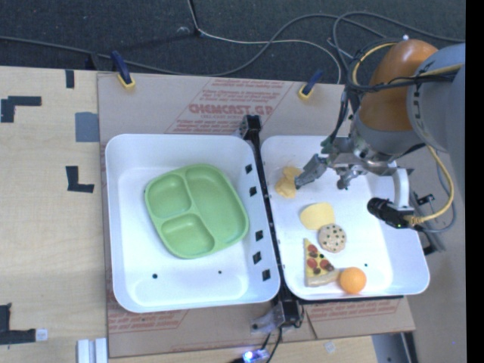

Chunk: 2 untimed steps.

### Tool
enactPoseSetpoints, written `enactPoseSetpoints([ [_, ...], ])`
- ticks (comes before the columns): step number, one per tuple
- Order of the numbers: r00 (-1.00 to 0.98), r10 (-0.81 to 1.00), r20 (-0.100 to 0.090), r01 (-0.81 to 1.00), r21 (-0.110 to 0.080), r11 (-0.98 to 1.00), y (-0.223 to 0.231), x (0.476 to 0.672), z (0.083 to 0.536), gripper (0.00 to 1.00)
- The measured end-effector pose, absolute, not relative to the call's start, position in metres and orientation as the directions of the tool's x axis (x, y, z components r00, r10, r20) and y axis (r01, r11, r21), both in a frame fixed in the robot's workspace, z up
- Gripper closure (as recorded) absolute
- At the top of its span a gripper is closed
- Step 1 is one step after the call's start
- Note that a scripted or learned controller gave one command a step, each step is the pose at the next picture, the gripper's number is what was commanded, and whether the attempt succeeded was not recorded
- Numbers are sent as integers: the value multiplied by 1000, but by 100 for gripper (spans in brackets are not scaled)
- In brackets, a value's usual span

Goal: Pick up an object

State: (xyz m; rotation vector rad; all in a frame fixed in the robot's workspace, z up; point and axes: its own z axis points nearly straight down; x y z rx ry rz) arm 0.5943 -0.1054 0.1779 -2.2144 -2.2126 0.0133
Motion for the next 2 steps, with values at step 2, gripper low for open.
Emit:
enactPoseSetpoints([
  [2, -1, 1000, 0, 1000, -6, 1, -101, 596, 140, 0],
])
